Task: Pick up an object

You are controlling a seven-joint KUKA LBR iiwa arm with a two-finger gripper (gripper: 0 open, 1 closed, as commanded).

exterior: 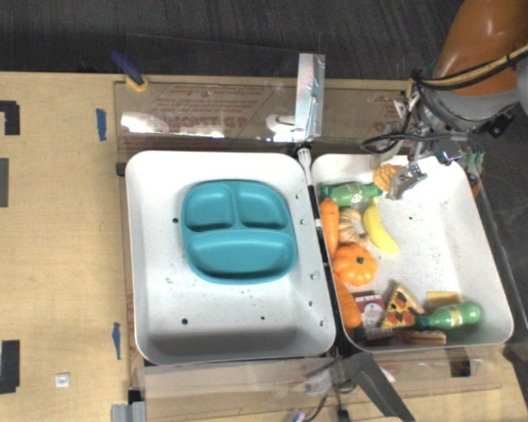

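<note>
Cardboard-brown bench top carried two shallow white bins side by side, with dark floor beyond the far edge. Toy food lay crowded along the left side and near edge of the right bin: a yellow banana tilted near the middle, an orange pumpkin just nearer than it, a carrot lengthwise against the left wall, and a green piece at the far end. A pizza slice and a green bottle lay by the near wall. The gripper hung over the far part of that bin, just right of a small tan object; whether its fingers were spread or closed, or touching that object, could not be told. The grey arm with its orange band reached in from the far right. The left bin held a teal divided plate.
</note>
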